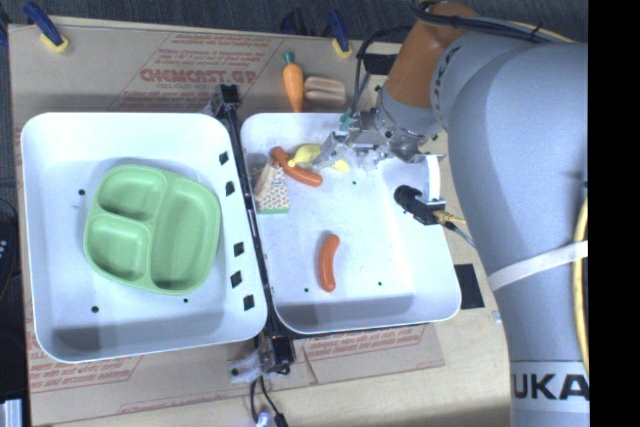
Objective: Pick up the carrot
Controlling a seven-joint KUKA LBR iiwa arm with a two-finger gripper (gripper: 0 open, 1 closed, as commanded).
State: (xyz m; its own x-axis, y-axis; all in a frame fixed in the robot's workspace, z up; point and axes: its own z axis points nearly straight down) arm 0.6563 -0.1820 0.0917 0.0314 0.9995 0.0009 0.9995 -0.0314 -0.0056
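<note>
Camera view, inspector one: we find the orange tapered carrot with its green top (292, 83) lying on the cardboard just beyond the far rim of the right-hand shallow white bin (400, 300), outside it.

Inspector two: We place the two-finger gripper (343, 149) inside that bin, near its far wall. Its opening we cannot tell; we see no carrot in it. Pick not yet made, we judge.

end effector (340, 151) fingers too small to tell, arm (530, 165) cut off at right
</note>
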